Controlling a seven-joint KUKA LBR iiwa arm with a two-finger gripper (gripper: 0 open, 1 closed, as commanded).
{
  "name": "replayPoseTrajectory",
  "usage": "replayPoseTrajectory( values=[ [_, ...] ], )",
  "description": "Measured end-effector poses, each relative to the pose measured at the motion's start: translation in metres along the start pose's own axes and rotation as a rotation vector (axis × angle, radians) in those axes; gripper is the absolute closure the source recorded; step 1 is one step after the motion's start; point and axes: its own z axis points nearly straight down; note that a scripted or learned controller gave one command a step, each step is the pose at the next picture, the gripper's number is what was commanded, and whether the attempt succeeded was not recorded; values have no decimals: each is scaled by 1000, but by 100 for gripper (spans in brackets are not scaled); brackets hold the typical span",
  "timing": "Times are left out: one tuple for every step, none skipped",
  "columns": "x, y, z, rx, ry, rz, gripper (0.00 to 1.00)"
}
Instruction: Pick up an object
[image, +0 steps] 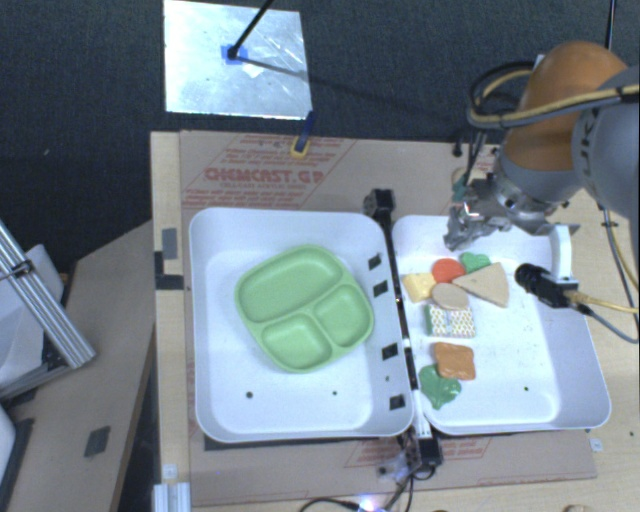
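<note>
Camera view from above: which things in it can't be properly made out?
All in the camera view:
1. Gripper: too small and blurred to show its tip clearly.
2. Green piece: partly under the tan wedge.
3. Yellow piece: right end covered by the beige oval.
4. Arm: cut off by the right edge.

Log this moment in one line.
gripper: above right bin, far side | toys: lying in right bin | plate: in left bin
</note>
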Motion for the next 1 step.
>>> replayPoseTrajectory(
  values=[
    [-11, -9, -9, 1, 0, 6, 100]
  ],
)
